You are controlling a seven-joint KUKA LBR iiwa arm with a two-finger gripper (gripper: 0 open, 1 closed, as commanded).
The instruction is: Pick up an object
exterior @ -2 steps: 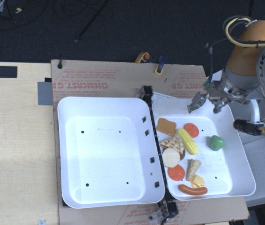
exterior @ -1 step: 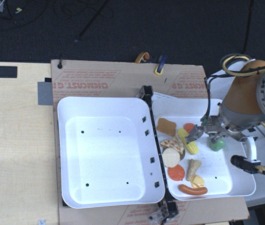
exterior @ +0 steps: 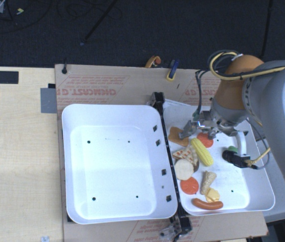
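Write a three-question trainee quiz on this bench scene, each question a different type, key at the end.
1. True or false: the yellow toy corn cob lies in the right-hand shallow white bin.
2. Which toy lies nearest the right bin's front edge? A) long reddish sausage B) corn cob C) round white disc-shaped piece
3. Fill in: the grey arm's tool hangs over the ___ bin.

Key: 1 true; 2 A; 3 right
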